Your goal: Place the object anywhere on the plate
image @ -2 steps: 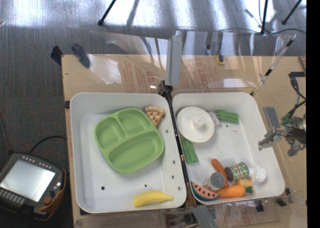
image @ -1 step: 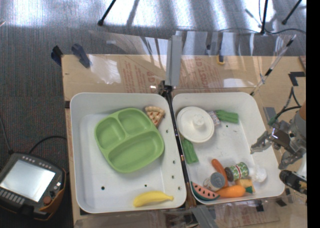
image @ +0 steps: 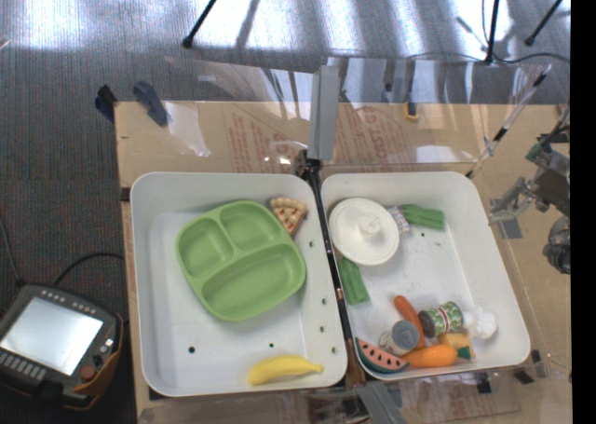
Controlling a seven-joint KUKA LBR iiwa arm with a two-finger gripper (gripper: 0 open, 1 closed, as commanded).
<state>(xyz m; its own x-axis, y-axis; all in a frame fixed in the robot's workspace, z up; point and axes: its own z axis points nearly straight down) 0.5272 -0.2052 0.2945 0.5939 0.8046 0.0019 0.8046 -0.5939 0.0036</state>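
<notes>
The worktop (image: pixel 214 133) is carrying two white bins side by side. The right bin (image: pixel 456 259) is sitting nearer the tool (image: pixel 510 208), which is hanging just past that bin's outer rim; I cannot tell whether it is open or closed, or whether it is gripping anything. The left bin (image: pixel 158 320), far from the tool, is holding one green plate (image: pixel 240 259), one pizza slice (image: pixel 290 214) touching the plate's corner, and one banana (image: pixel 284 370) lying apart. In the near bin one white round lid (image: pixel 365 231) is resting, with a heap of toy food (image: pixel 424 338) crowding the corner. Which piece is the task's object cannot be told.
</notes>
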